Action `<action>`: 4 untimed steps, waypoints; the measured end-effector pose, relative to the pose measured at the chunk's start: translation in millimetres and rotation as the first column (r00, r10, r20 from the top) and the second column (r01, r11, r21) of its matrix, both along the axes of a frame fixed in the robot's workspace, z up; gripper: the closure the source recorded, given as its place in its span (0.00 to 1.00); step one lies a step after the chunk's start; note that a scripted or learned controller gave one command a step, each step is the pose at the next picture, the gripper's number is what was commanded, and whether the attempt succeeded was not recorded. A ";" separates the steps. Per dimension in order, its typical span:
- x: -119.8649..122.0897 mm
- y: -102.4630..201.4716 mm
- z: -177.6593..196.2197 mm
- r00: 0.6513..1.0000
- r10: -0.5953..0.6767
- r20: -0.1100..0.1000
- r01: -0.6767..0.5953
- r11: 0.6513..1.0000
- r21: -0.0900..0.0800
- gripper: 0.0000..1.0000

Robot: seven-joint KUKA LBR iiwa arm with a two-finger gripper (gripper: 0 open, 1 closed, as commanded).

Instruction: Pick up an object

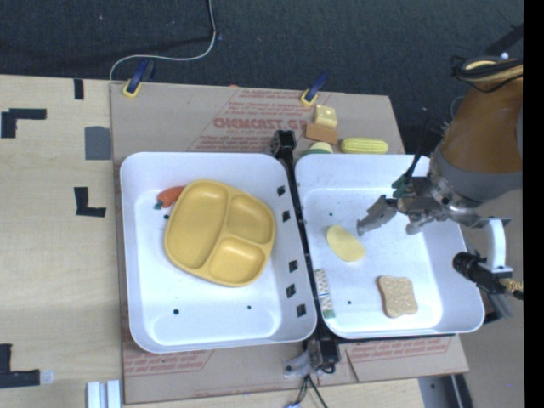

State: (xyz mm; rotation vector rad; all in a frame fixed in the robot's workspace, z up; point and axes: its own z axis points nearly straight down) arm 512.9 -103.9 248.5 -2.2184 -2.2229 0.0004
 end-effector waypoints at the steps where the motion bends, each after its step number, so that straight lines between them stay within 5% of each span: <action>1: 34.8 2.8 -79.9 1.000 0.000 -0.007 0.000 1.000 0.000 0.00; 2: 47.4 9.0 -160.9 1.000 0.000 -0.005 0.000 1.000 -0.001 0.00; 3: 37.3 6.2 -161.5 1.000 -0.001 0.010 0.001 1.000 -0.004 0.00; 4: 38.3 8.1 -150.0 1.000 0.001 0.009 -0.001 1.000 0.000 1.00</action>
